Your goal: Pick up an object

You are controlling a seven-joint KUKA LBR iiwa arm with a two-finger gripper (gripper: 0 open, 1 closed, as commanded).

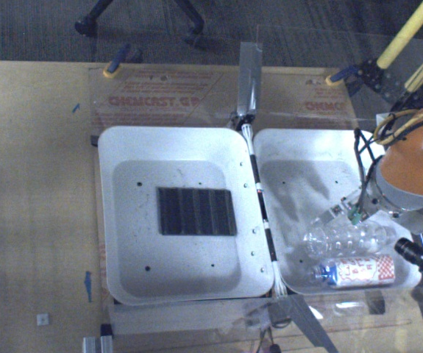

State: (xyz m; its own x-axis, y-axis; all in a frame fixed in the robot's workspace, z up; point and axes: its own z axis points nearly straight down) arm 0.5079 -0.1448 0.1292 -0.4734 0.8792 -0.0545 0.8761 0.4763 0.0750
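Camera view: right bin [299, 153] with clear bottle [341, 237], labelled bottle [354, 271].

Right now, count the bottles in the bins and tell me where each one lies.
2, both in the right bin: a clear plastic bottle beside the arm's wrist, and a red-and-white labelled bottle along the near wall. The arm may hide more.

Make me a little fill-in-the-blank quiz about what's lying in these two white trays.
1. The dark ribbed rectangular mat lies in the ____ shallow white bin.
2. The clear crumpled plastic bottle lies in the ____ shallow white bin.
3. The red-and-white labelled bottle lies on its ____.
4. The arm's band is coloured ____.

Missing words: left; right; side; orange
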